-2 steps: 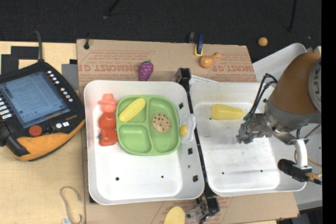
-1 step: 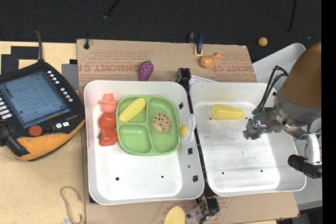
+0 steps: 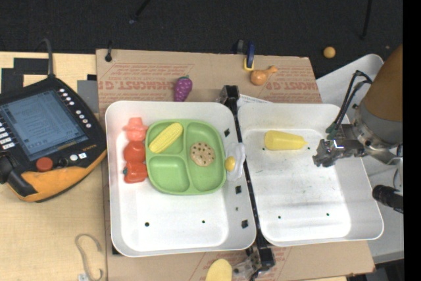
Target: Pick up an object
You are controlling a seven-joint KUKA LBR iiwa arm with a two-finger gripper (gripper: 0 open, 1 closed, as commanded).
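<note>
Camera view: the dark two-finger hand (image 3: 324, 156) hovers over the right white bin (image 3: 309, 220); its opening cannot be told. The yellow oblong plastic piece (image 3: 284, 140) lies just beside it. Step: approach. Next: align, descend.

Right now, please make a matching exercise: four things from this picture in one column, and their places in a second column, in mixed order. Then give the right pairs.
Things:
1. corn
2. cookie
3. yellow block
4. purple grapes

Places:
A. on the cardboard behind the bins
B. upper left compartment of the green tray
C. in the right bin
D. right compartment of the green tray

Pairs: 1-B, 2-D, 3-C, 4-A
</note>
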